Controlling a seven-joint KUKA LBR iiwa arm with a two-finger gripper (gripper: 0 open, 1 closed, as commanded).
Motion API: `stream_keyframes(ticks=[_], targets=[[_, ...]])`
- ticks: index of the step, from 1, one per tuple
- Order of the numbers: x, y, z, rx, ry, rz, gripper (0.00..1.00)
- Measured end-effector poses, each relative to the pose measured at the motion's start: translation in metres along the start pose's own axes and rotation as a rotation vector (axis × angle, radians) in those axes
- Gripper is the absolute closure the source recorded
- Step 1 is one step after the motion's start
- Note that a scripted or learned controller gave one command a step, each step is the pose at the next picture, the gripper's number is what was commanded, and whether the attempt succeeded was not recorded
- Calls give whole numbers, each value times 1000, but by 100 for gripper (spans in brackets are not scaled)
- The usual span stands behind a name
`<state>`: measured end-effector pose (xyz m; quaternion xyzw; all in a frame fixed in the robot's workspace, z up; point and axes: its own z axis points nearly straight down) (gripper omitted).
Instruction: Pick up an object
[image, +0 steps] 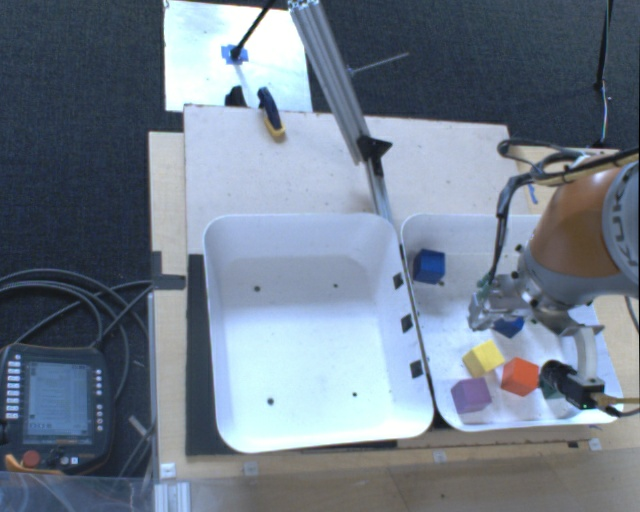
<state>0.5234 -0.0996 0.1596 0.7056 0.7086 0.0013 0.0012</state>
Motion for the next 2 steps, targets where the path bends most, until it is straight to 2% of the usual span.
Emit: stream_keyframes(ticks=[2], targets=[[-10, 5, -102, -5, -2, 0, 100]])
